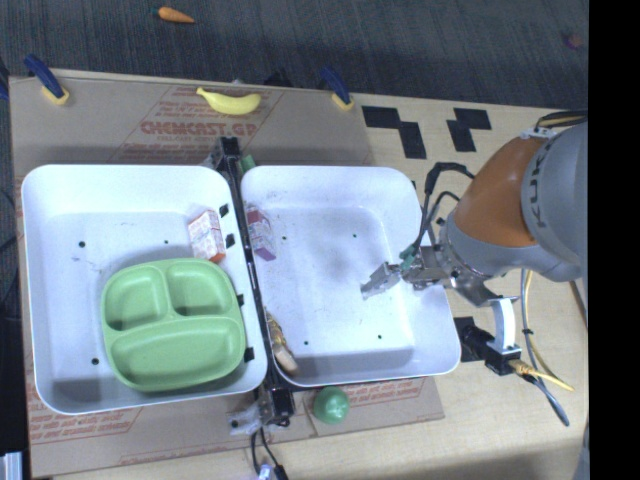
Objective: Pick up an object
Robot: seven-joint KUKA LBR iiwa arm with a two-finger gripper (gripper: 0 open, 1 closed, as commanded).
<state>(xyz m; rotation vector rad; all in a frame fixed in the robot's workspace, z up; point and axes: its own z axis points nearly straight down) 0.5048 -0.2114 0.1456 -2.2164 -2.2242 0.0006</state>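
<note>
Gripper (375,281) low over right bin (330,183), near right wall; jaw state impossible to tell (fingers blurred), nothing seen between them. Small packet (259,231) against right bin's left wall, well apart from gripper. Green divided tray (172,323) and carton (206,235) in left bin (60,183). Green ball (331,404), banana (229,100) outside on bench.

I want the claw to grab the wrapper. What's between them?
In the camera view, only bare white bin floor separates the claw from the small red-and-white wrapper.
</note>
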